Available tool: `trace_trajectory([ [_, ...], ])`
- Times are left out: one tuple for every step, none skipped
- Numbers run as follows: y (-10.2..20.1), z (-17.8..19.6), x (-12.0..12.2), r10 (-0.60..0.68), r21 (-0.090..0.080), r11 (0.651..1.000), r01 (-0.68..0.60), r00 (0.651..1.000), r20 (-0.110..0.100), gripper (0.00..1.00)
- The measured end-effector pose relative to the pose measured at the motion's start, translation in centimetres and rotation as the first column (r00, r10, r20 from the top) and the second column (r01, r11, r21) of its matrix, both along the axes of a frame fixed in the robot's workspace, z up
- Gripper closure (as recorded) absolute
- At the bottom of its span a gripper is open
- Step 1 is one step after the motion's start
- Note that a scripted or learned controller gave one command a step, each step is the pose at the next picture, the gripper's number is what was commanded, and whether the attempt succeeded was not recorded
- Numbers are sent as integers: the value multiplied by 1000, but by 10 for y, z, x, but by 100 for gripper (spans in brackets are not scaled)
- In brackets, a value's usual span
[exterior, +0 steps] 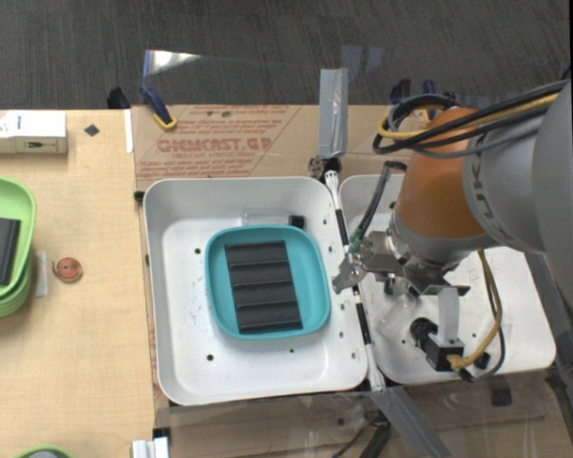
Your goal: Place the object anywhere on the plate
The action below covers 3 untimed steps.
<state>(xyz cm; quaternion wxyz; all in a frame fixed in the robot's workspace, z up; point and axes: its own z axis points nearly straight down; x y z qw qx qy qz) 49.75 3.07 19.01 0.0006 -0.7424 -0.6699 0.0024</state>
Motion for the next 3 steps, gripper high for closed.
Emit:
trace_trajectory([
  [-65,0,25,-20,0,1000,20,1000,0,0],
  [-34,0,-20,-63,1,998,63,998,-1,0],
  [-105,0,-7,-47,1,999,47,999,1,0],
])
